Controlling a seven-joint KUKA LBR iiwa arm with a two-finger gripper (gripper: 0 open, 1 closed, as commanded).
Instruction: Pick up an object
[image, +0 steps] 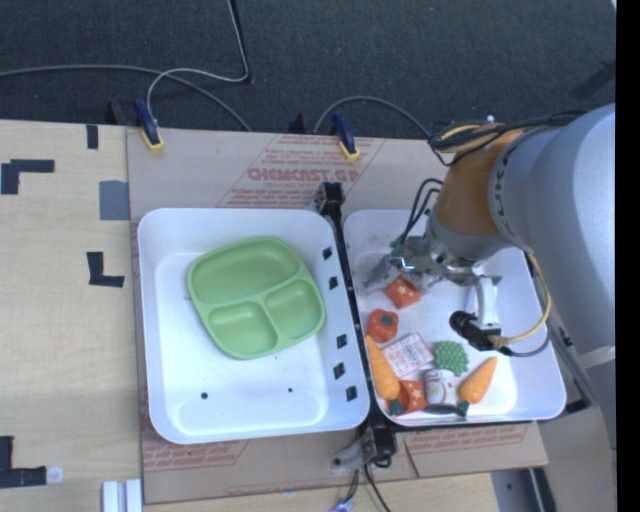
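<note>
Camera view: toys crowding pincer

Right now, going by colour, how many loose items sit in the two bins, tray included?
Orange or red: 4, block, tomato-like piece, carrot, second carrot
Green: 2, divided tray, bumpy green piece
White or pale: 2, packet, small can
Total: 8

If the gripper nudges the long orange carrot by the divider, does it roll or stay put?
The long carrot looks tapered and rounded, so it would probably roll in a curve. It lies along the right bin's divider wall beside a white packet, which would likely stop it. It looks like stiff plastic.
</note>
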